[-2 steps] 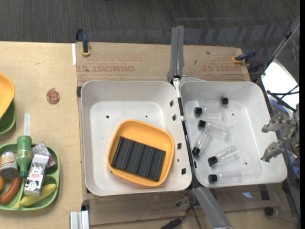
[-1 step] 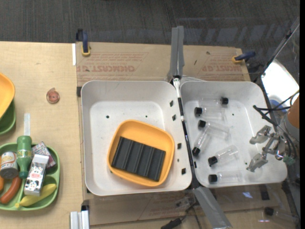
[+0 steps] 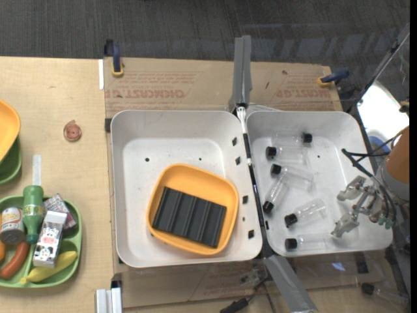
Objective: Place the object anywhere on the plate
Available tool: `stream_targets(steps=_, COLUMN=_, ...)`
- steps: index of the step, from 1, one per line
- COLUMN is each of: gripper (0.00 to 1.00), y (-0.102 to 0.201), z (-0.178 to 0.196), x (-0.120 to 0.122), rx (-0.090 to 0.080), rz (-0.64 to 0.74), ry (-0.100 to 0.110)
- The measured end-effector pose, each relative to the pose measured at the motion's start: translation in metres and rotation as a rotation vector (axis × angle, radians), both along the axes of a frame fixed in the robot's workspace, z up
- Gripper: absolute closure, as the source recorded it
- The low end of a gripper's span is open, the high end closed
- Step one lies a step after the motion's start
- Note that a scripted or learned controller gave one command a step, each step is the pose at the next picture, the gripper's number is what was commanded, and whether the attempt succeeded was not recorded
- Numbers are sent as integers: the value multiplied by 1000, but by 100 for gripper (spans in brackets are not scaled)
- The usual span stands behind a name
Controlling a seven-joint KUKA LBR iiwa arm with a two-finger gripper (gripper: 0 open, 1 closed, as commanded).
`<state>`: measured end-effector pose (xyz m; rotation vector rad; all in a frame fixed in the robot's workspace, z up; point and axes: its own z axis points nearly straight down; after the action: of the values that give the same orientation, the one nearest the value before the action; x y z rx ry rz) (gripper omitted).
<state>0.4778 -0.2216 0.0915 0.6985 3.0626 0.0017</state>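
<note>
A yellow square plate (image 3: pixel 164 186) lies in the left bin (image 3: pixel 130 175), toward its front. On the plate rests a black ribbed rectangular object (image 3: pixel 191 217), lying flat and a little askew. My gripper (image 3: pixel 339 212) hangs over the right side of the right bin (image 3: pixel 326 119), far from the plate. Its two metal fingers (image 3: pixel 350 189) are spread apart, pointing left, and nothing is between them. The arm's orange band (image 3: pixel 399 162) shows at the right edge.
Several clear vials with black caps (image 3: pixel 303 212) lie scattered in the right bin, left of the gripper. A green tray with toy food (image 3: pixel 39 240) and a yellow dish (image 3: pixel 6 132) sit on the wooden table at the left.
</note>
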Motion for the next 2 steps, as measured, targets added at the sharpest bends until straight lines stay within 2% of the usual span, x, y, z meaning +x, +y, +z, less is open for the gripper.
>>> stream_targets(steps=1, gripper=0, y=0, z=79, x=1, rx=-2, rz=-48, ry=-2)
stream_targets(steps=2, gripper=0, y=96, z=0, x=0, rx=0, rz=-249, ry=1)
